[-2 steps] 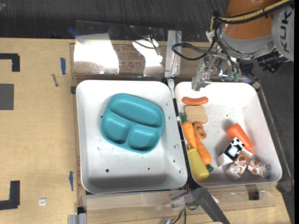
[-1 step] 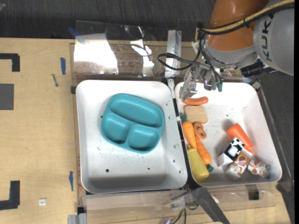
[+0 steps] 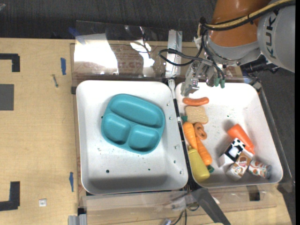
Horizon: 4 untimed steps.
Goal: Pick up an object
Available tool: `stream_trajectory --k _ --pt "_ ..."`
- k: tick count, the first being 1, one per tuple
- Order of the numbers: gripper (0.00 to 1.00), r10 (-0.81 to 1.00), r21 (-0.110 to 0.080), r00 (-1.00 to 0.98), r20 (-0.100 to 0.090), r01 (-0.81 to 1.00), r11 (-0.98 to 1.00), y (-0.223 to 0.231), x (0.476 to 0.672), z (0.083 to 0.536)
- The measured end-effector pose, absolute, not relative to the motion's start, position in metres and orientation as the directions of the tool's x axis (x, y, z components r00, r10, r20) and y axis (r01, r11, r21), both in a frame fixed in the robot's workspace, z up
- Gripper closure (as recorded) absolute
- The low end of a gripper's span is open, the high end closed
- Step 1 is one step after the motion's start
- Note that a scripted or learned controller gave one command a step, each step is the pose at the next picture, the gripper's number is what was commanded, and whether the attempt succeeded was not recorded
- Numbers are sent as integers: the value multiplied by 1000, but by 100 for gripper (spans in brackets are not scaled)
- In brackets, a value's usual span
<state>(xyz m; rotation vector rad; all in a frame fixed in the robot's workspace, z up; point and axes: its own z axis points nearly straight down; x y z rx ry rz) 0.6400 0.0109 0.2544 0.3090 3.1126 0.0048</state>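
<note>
My gripper hangs over the back left corner of the right bin, just above a red sausage. Its fingers point down with a small gap and nothing between them. In front of the sausage lie a slice of toast, a small pretzel-like piece, two carrots and a yellow bottle along the bin's left wall. Further right are an orange block, a black and white carton and a patterned can.
The left bin holds a teal divided plate. A clear plastic panel stands behind the bins. Cables trail from the wrist. The brown bench extends to the left.
</note>
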Motion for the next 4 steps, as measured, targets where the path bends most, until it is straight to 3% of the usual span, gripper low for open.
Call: stream_trajectory --k 1,2,3,4 --pt "100 219 2 -976 -5 219 976 9 661 225" --pt "100 376 4 -927 -9 376 927 9 650 247" --pt "100 374 7 -927 -18 374 927 9 652 259" --pt "100 438 1 -899 0 438 899 30 659 222"
